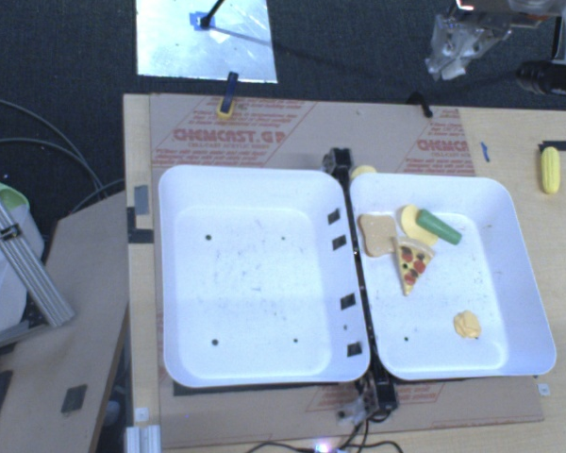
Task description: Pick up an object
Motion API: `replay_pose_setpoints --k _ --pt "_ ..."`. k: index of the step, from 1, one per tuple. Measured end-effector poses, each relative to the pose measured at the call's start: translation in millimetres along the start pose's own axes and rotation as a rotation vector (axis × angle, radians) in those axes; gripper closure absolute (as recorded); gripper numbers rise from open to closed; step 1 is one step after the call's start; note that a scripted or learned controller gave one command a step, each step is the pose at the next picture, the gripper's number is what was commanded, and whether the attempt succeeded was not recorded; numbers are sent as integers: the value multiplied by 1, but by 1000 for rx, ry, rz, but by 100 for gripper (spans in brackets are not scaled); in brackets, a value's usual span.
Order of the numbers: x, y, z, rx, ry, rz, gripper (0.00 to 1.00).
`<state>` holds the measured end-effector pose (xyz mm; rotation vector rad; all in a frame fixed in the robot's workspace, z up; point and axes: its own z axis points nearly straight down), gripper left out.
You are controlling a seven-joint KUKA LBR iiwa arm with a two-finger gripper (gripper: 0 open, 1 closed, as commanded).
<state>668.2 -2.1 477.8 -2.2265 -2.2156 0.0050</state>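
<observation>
The right bin (509, 253) holds several toy foods. A tan bread slice (377, 233) lies near its left wall, and a pizza slice (413, 265) lies just below it. A green cylinder (438, 226) rests on a yellow round piece (414, 221). A small yellow lump (467, 325) sits near the bin's front right. My gripper (450, 57) hangs high beyond the back of the bench, above the dark floor at the upper right, far from all the objects. Nothing shows between its fingers.
The left bin (250, 276) lies beside the right one. A small yellow object (363, 171) sits just behind the seam between the bins. A yellow corn piece (550, 170) lies on the bench at the far right. A metal plate (205, 26) lies on the floor.
</observation>
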Motion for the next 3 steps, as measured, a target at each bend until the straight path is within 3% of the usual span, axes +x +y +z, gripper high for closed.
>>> replay_pose_setpoints --k 1,2,3 --pt "-57 0 118 7 0 0 100" --pt "-90 -1 231 7 1 -2 100" --pt "-8 -1 298 2 5 -15 100"
